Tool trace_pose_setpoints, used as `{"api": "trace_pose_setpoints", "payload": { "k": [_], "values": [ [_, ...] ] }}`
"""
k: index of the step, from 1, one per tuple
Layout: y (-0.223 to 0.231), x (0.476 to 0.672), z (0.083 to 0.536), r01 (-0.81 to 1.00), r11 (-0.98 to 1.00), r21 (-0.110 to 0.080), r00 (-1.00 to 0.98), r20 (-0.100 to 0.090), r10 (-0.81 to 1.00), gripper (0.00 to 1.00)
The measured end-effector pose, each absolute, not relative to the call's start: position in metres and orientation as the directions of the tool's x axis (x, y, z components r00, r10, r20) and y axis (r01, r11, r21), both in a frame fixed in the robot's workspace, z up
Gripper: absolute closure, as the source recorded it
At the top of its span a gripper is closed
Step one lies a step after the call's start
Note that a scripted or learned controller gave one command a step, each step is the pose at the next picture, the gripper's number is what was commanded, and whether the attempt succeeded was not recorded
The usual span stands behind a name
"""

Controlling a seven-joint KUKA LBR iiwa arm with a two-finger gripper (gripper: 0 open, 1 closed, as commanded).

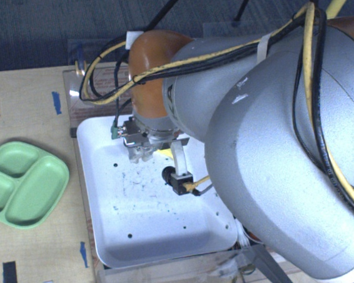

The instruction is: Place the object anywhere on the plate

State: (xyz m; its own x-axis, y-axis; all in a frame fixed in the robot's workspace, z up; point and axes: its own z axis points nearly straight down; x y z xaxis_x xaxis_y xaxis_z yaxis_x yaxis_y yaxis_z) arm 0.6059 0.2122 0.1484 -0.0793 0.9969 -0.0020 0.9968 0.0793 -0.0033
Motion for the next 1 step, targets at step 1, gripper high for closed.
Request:
{"api": "trace_pose_setpoints", "payload": {
  "k": [1],
  "values": [
    [0.2179,0.549,0.089,0.992,0.125,0.008,-0.125,0.002,0.992,1.0]
  ]
}}
